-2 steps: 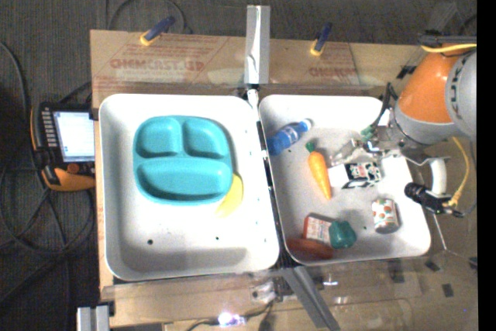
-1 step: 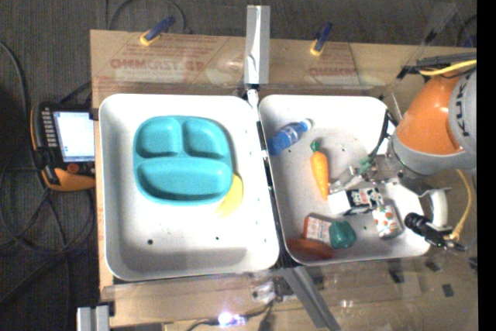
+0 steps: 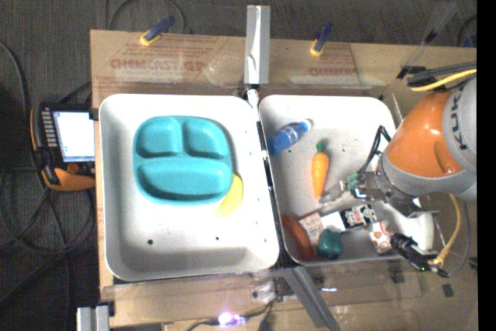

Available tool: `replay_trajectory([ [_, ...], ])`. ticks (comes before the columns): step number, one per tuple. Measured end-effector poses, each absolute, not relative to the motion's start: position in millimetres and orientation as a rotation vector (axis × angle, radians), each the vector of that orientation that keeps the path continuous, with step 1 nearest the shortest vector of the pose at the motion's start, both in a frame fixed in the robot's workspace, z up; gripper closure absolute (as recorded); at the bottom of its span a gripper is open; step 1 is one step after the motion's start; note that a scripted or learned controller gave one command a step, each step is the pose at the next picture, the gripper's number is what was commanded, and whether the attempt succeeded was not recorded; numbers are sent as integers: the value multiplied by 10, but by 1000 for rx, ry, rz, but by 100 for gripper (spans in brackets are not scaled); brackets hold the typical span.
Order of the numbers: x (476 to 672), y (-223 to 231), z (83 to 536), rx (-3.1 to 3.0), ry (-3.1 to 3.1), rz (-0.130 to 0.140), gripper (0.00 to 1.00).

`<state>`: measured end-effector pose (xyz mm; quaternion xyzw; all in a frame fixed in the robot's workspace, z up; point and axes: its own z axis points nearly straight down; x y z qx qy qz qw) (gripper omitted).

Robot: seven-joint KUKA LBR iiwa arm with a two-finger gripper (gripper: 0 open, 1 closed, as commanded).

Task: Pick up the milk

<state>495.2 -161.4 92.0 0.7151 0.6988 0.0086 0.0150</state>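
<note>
Near the bin's (image 3: 273, 190) front wall, milk (image 3: 356, 216)

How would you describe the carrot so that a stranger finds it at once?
Look in the right bin, the one the arm reaches into. Near its middle, below the blue bottle, lies the carrot. It is the one long orange thing with a green top.

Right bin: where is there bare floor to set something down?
Bare floor in the right bin lies along its far wall, right of the blue bottle and carrot. The near edge is crowded: cartons, green toy, gripper.
</note>
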Motion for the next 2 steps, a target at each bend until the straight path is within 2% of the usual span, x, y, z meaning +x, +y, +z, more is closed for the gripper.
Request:
replay_trajectory([
  [1, 4925, -2082, 905, 2059, 2357, 22, 0],
  [2, 4845, -1825, 945, 2038, 2395, 1, 0],
])
